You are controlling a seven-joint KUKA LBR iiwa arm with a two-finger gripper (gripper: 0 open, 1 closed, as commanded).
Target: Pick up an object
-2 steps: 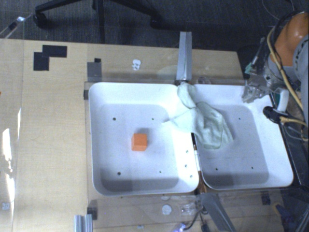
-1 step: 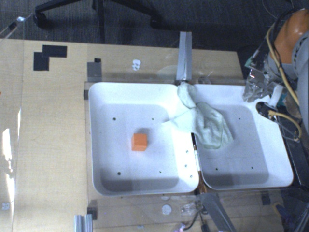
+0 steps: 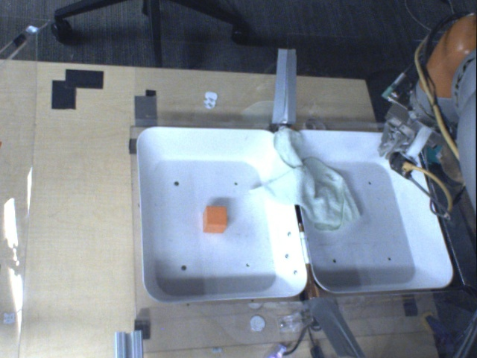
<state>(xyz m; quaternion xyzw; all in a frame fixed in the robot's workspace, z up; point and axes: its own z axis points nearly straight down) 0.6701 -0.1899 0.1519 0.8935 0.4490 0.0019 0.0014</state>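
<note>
Pale wood makes up the bench [image 3: 74, 222], which carries two shallow white bins side by side. Nearest the camera, the left bin [image 3: 160, 274] holds a small orange cube [image 3: 215, 219] resting on its floor, a little left of centre. Beyond it, a crumpled grey-green cloth [image 3: 320, 192] lies draped over the divide, mostly in the right bin [image 3: 417, 271]. Farther back at the right edge, the jaws [image 3: 395, 144] hang over the right bin's far corner; whether they are parted or closed I cannot tell. A black chair base [image 3: 153, 6] stands on dark carpet behind.
</note>
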